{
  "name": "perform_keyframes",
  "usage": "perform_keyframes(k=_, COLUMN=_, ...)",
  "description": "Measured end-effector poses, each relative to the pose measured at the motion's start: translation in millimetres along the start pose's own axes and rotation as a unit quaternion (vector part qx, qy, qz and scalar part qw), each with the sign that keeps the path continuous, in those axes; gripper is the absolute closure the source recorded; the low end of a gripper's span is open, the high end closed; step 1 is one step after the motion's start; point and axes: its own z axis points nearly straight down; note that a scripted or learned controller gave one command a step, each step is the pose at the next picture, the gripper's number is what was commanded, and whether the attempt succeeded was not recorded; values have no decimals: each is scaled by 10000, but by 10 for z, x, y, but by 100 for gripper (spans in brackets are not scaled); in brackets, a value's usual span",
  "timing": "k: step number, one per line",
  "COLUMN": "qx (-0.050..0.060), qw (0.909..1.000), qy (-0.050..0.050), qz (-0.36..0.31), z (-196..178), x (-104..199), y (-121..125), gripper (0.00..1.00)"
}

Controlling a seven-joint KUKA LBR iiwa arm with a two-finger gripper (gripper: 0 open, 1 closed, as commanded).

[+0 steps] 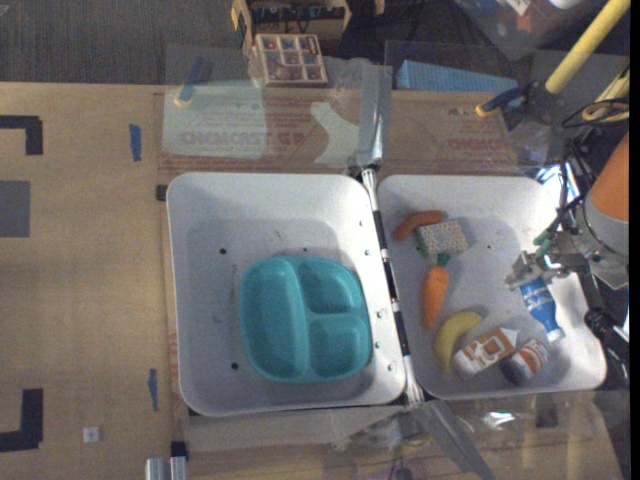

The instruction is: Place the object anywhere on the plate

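A teal divided plate (303,319) lies in the left bin (200,218), with nothing on it. The right bin (490,208) holds an orange-red sausage (418,223), a speckled tan block (443,237), a carrot (434,293), a banana (455,335), a small orange-and-white carton (486,351), a dark can (524,360) and a blue bottle (541,306). My gripper (530,267) hangs at the right side of the right bin, just above the bottle's upper end. Whether it touches the bottle is unclear.
The two bins meet at a raised rim (383,278) between plate and objects. A cardboard box (290,13) and a small tray of squares (290,58) stand behind the bins. Cables and a yellow rod (595,33) crowd the back right.
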Motion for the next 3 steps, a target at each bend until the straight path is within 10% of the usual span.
perform_keyframes(k=2, qx=-6, qw=9960, qy=9, qz=-899, z=-488, x=1556, y=385, gripper=100)
perform_keyframes(k=3, qx=18, qw=9938, qy=14, qz=-1115, z=-188, x=2238, y=149, gripper=100)
